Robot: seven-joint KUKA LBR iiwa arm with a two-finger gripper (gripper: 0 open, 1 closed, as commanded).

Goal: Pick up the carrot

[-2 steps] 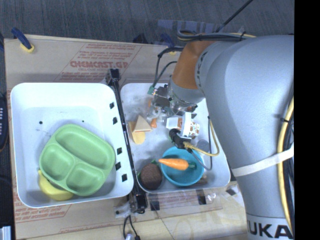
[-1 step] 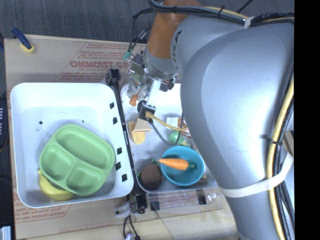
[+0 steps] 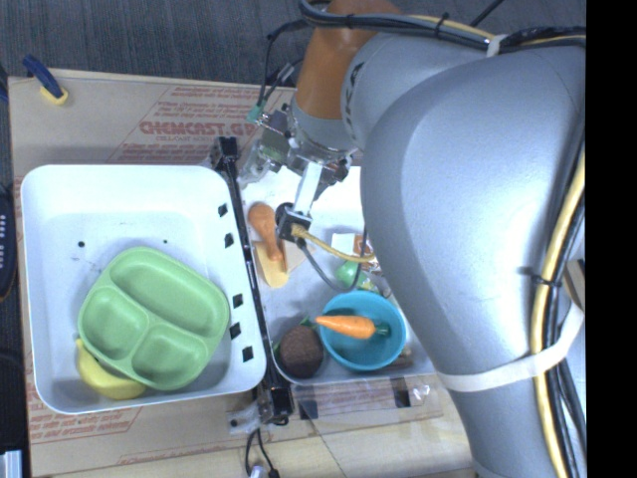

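The carrot [image 3: 348, 325], orange with a green stub at its left end, lies across a blue bowl [image 3: 391, 353] near the front of the right bin. My gripper [image 3: 263, 157] hangs over the far left corner of that bin, well behind the carrot and apart from it. The grey arm covers most of the right bin.
A hot-dog-like bun [image 3: 267, 242] lies by the right bin's left wall, and a brown round fruit [image 3: 299, 353] sits beside the bowl. A small green-yellow item [image 3: 347, 271] lies behind the bowl. The left bin [image 3: 60, 207] holds a green divided plate [image 3: 152, 317] resting on a yellow thing [image 3: 100, 378].
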